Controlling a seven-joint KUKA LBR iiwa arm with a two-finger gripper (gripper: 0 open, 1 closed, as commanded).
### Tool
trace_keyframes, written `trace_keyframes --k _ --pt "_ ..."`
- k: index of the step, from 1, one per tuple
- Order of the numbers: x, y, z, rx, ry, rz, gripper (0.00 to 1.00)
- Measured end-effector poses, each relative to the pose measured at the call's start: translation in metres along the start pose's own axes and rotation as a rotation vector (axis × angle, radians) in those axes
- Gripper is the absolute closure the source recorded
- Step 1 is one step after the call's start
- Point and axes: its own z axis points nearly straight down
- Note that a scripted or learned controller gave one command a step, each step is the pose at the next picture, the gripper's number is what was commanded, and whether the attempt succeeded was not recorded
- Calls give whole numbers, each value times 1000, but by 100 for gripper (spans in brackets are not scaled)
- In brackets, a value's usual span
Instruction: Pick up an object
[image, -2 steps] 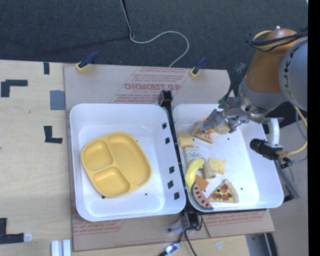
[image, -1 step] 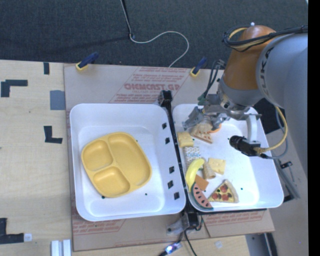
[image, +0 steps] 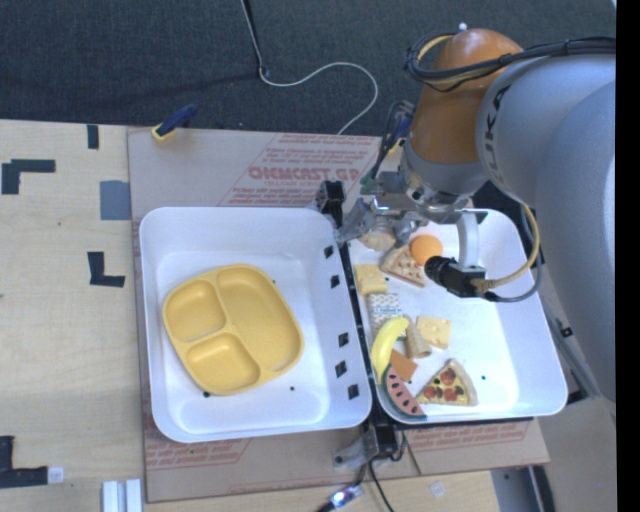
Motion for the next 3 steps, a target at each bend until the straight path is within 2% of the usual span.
trace_keyframes --k 1,2,3 --pt "53 0 9 3 -1 1 100" --pt "39 0 9 3 -3 6 100" --pt "41 6 -4 1 -1 5 100"
